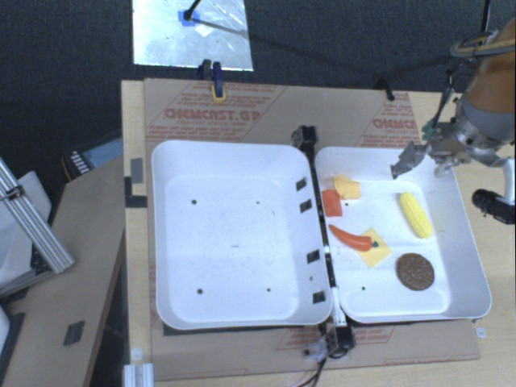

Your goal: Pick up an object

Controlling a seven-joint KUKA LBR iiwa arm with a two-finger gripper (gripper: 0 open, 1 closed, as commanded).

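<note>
The claw (419, 158) is seen over the far edge of the right-hand bin (472, 285), near its right corner, its fingers spread apart with nothing between them. Closest to it, just below in the view, lies the corn cob (415, 214), judged the likeliest pick: a light, rigid toy, probably smooth and inclined to roll, best taken across its narrow middle. Further below the claw lies a flat brown patty (415, 271); down to its left are a carrot (351, 236) and a cheese slice (374, 251), both judged too thin for an easy pinch
</note>
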